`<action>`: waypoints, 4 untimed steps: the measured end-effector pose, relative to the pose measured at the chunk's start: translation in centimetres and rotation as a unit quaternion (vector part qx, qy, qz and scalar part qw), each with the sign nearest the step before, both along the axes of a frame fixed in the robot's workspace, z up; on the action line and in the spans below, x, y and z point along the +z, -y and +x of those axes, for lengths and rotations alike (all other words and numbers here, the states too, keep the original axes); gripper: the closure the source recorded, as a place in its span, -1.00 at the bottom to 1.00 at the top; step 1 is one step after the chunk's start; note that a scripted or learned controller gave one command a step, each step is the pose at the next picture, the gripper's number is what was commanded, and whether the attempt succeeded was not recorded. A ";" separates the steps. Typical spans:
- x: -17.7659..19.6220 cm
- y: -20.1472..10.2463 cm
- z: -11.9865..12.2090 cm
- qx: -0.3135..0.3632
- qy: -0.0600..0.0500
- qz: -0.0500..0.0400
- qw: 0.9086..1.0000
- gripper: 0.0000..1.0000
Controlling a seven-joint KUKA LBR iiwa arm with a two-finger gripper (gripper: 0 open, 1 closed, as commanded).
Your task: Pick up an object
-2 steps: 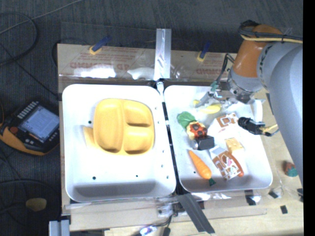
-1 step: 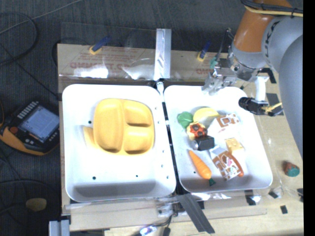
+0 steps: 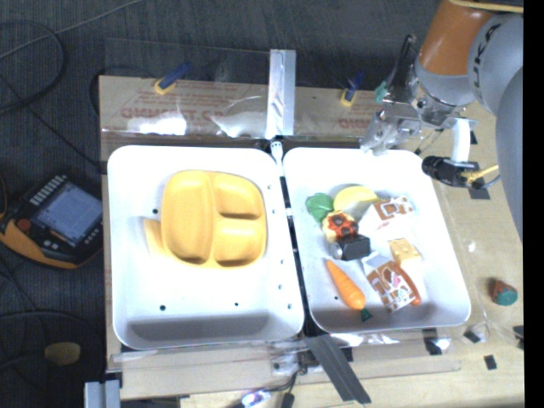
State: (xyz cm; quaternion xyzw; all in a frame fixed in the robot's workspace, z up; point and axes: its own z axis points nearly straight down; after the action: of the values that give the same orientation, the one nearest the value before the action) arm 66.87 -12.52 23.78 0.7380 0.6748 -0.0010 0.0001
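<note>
The right bin (image 3: 442, 228) holds a cluster of small items. A green piece (image 3: 320, 203) and a pale yellow piece (image 3: 354, 198) lie at the far side, beside a small printed carton (image 3: 393, 208). Just nearer are a red-and-black toy (image 3: 340, 225) and a black block (image 3: 354, 248). An orange carrot (image 3: 346, 285), a second printed carton (image 3: 396, 284) and a small yellow cube (image 3: 405, 250) lie toward the front. My gripper (image 3: 384, 136) hangs over the far rim of the right bin, apart from all the items, with nothing seen in it.
The left bin (image 3: 127, 296) carries a yellow divided tray (image 3: 212, 217). A metal divider (image 3: 281, 83) stands behind the gap between the bins. A handheld device (image 3: 59, 215) lies on the floor at left. A small red-green object (image 3: 503, 292) rests on the bench at right.
</note>
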 end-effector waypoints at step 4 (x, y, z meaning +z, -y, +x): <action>-14.8 0.0 -3.8 0.448 0.005 -0.002 0.894 -1.00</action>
State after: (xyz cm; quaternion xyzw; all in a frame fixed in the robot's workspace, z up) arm 63.11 -12.53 8.97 0.3579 0.9337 0.0015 0.0057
